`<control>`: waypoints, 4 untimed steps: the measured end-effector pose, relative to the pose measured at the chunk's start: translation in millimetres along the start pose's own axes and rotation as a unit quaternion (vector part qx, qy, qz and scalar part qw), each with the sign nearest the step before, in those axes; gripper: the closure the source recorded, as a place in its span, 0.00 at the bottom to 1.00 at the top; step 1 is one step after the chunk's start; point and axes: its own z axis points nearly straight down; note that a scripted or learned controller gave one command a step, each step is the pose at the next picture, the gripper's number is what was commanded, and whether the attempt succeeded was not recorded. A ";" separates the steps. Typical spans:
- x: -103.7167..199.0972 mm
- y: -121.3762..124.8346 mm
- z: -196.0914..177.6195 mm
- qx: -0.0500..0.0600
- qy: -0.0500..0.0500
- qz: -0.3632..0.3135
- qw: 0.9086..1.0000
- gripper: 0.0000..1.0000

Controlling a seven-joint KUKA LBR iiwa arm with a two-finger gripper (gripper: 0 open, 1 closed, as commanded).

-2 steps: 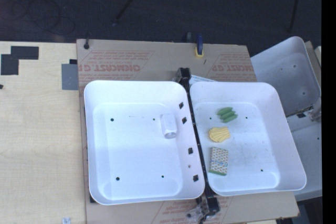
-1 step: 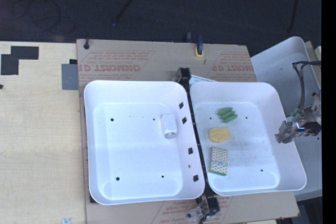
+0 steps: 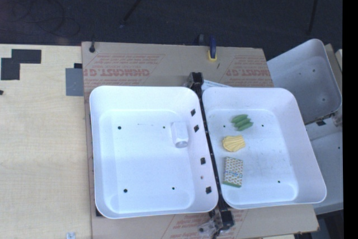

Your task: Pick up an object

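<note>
In the right bin we see 3 objects in a column: nearest, a patterned packet; at its 12 o'clock a yellow piece, then a green piece. A clear cup lies in the left bin. We cannot tell the jaws' state.

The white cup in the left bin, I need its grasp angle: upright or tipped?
Tipped: the white cup lies on its side on the left bin floor.

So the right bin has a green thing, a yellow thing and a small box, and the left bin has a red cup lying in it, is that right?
Not quite. The cup in the left bin is white or clear, not red; the camera view shows it lying on its side near the divider. The rest holds: the right bin has the green thing, the yellow thing and the small box.
</note>
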 end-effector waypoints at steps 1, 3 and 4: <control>42.9 7.8 109.5 0.011 0.005 -0.002 1.000 1.00; 4.1 -3.6 119.8 0.013 0.006 0.000 1.000 1.00; 2.2 -2.2 102.2 0.008 0.004 0.000 1.000 1.00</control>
